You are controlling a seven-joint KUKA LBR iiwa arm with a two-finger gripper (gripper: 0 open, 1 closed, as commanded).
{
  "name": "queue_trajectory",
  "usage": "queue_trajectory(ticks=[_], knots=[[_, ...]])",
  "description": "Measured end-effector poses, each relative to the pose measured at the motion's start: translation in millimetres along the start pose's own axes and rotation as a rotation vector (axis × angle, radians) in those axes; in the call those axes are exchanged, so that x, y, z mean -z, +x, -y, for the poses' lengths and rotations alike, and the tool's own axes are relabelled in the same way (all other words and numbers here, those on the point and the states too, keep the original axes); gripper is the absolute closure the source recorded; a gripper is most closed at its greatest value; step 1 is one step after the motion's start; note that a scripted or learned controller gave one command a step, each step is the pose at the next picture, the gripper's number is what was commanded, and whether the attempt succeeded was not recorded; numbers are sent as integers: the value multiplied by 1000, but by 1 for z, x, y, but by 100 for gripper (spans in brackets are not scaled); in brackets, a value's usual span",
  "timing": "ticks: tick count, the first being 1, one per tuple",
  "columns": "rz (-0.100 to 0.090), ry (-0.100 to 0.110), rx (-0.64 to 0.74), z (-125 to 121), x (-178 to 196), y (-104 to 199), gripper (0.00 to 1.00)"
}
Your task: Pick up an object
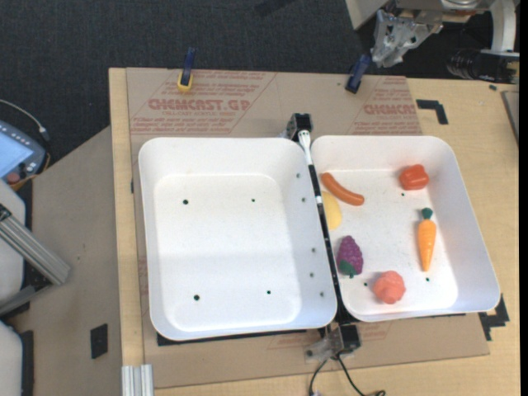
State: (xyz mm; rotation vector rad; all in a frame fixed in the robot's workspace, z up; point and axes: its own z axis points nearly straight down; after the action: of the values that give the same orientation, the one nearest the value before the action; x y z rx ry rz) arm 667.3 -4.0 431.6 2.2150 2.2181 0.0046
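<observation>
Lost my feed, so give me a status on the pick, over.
Gripper up beyond the bins, holding nothing. Carrot, sausage and red pepper lying in right bin. Nothing blocking them.

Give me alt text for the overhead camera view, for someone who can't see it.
The gripper hangs above the bench's far edge, beyond two white bins. The right bin holds a sausage, red pepper, carrot, purple grapes and a pink-orange fruit.
</observation>
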Motion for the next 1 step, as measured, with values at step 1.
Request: queue_trajectory(ticks=[1], knots=[[2, -5, 1, -1, 11, 0, 100]])
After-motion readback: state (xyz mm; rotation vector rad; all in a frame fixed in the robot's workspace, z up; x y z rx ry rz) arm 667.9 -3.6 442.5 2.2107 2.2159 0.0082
